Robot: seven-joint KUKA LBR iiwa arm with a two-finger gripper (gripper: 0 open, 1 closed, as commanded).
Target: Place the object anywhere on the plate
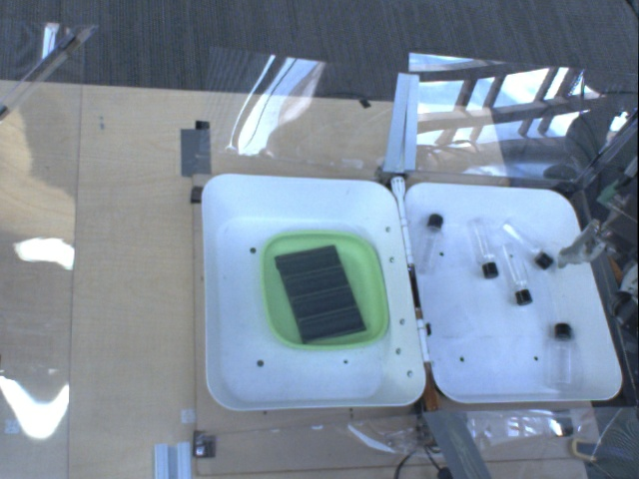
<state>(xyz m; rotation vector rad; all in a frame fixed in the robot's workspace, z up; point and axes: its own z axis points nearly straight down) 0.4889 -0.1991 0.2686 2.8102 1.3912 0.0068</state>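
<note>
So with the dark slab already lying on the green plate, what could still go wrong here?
1. The clear plastic vials with black caps lie scattered in the right white bin; being transparent, they may be hard to detect or grip.
2. The dark grey ribbed slab covers most of the green square plate, leaving little bare room for anything else.

Two white bins (pixel 300 387) sit side by side. One green plate (pixel 374 287) carries one dark ridged block (pixel 319 293). Five clear vials with black caps (pixel 489 252) lie scattered at the frame's right.
</note>
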